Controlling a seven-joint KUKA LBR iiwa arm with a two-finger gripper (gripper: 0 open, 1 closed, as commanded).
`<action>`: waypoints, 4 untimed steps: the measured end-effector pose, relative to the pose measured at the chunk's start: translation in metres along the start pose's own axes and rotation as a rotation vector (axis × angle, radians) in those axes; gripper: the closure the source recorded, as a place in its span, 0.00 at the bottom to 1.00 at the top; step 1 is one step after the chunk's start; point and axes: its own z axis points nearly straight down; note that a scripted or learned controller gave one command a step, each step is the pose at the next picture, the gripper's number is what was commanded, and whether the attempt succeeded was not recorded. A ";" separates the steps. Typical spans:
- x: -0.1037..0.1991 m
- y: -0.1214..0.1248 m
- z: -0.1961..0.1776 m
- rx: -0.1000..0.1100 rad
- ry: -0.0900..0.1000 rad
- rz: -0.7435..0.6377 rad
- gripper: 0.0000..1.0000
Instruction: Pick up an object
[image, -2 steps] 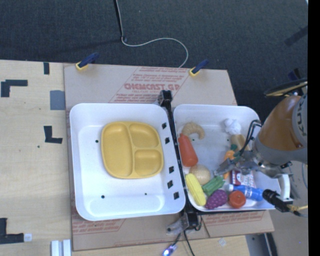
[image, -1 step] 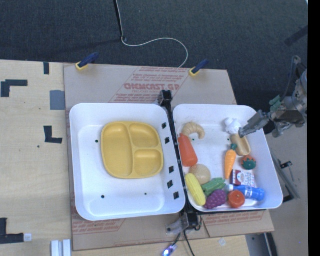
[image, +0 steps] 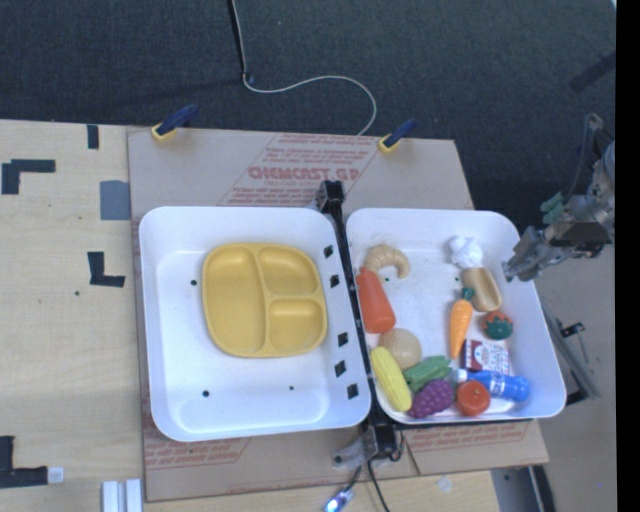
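The right white bin (image: 530, 300) holds several toy foods: a croissant (image: 387, 260), a red-orange sausage (image: 375, 300), a white mushroom (image: 463, 250), a hot dog bun (image: 482, 288), a carrot (image: 458, 328), a strawberry (image: 497, 325), corn (image: 390, 378), purple grapes (image: 432, 398) and a blue bottle (image: 502, 385). My gripper (image: 522, 260) hangs over the bin's right rim, just right of the bun and mushroom. I see nothing held in it.
The left white bin (image: 170, 330) carries a yellow divided plate (image: 265, 298). Both bins rest on a cardboard sheet (image: 290, 170) held by two clamps. A black divider (image: 345, 300) runs between the bins. A white cable (image: 320, 85) loops behind.
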 end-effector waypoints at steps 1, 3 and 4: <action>-0.096 -0.001 -0.081 -0.010 -0.006 0.008 1.00; -0.102 0.000 -0.105 -0.009 -0.003 0.000 1.00; -0.102 0.028 -0.027 0.004 0.002 0.002 1.00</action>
